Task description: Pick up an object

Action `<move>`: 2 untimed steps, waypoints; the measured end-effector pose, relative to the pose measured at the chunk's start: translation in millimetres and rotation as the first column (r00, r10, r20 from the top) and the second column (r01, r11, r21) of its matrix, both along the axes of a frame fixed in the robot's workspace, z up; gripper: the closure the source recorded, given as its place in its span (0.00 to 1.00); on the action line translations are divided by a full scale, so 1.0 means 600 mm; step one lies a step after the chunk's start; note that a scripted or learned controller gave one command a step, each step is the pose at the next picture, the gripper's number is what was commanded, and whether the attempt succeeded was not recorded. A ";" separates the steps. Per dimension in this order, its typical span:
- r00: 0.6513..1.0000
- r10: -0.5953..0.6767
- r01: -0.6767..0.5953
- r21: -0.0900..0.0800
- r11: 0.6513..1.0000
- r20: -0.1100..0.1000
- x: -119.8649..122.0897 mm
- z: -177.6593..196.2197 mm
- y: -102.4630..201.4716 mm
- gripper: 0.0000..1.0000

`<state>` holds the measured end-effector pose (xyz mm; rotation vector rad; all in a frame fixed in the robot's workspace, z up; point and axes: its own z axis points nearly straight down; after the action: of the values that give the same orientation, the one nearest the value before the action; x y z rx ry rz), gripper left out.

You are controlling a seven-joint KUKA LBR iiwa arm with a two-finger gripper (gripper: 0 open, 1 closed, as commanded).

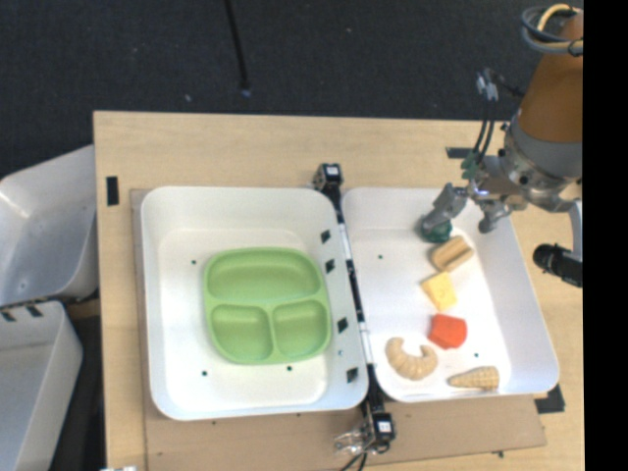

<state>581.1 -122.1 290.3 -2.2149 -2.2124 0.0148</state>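
Observation:
My gripper (469, 212) hangs over the far part of the right bin (525, 302), its two fingers spread open with nothing between them. A small dark green object (435, 230) lies at the tip of the left finger (447, 204). Just in front of it lies a tan cylinder (451, 254). Further toward the front come a yellow wedge (441, 290), a red piece (447, 331), a croissant (411, 358) and a waffle cone (475, 378).
The left bin (167, 263) holds a green divided plate (267, 302). A ridge with black clips (348, 292) separates the two bins. The arm's grey and orange body (549, 116) rises at the right edge. Pale bench wood surrounds both bins.

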 end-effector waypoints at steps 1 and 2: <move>1.000 0.003 -0.003 -0.001 1.000 0.010 0.002 0.009 0.000 0.00; 1.000 0.002 -0.002 -0.002 1.000 0.006 0.004 -0.070 0.008 0.00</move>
<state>583.3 -117.4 248.4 -2.2171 -2.2180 0.0099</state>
